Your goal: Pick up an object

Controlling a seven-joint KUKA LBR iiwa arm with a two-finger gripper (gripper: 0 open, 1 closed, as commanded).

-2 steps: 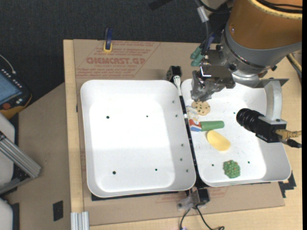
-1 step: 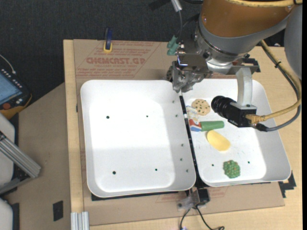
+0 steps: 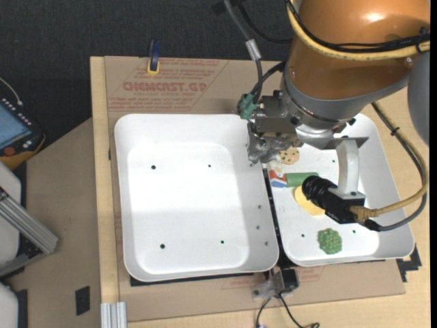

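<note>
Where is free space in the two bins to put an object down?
The left bin has bare floor from wall to wall. The right bin is crowded: a cookie, a green object, a yellow piece and a green ball lie under the gripper.

My bench wears a brown cardboard sheet (image 3: pixel 171 80) printed in red, clamped by a blue-yellow clip (image 3: pixel 154 57) at upper left; dark carpet (image 3: pixel 82 19) lies beyond, aluminium rail (image 3: pixel 27 224) at left.
</note>
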